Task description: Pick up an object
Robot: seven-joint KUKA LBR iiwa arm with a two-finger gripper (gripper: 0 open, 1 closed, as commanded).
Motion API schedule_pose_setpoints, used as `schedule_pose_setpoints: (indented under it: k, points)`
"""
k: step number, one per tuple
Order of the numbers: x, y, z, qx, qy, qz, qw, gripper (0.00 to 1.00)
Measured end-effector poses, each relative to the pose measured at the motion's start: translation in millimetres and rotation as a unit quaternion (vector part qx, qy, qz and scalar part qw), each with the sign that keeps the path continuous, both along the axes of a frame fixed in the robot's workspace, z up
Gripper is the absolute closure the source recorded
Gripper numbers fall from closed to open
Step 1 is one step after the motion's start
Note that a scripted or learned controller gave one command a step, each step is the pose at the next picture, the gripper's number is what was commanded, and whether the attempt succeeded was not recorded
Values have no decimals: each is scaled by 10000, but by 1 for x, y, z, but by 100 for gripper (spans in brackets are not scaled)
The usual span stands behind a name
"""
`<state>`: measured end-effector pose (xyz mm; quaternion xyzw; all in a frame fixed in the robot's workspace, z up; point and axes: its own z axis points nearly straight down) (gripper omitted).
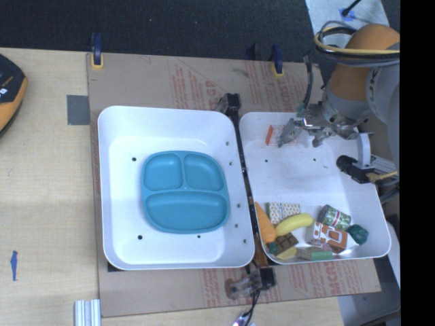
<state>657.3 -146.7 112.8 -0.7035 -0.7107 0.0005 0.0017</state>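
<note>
My gripper (303,134) hangs over the far part of the right bin (306,172), its two fingers spread open with nothing between them. A small orange-red piece (269,135) lies just left of the fingers near the bin's far wall. Along the bin's near edge lie a carrot (264,224), a yellow banana (293,223), a checkered cracker box (283,210), a green and white can (334,216), a red and white carton (327,236) and a dark green lump (357,235).
The left bin (122,182) bears a blue divided plate (185,191). Clamps hold the cardboard at the far edge. A yellow and black device (9,90) lies on the bench at far left.
</note>
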Motion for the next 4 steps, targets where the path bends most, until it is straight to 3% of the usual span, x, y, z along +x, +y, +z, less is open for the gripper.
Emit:
schedule_pose_setpoints:
  k: [1,2,3,4]
  points:
    - [-2,-68,-21,-20,-5,-53,10000,0]
    - [0,0,21,-5,-4,-7,10000,0]
    - [-3,-69,-23,-15,10,-56,10000,0]
    - [-1,0,-21,0,10,-3,10000,0]
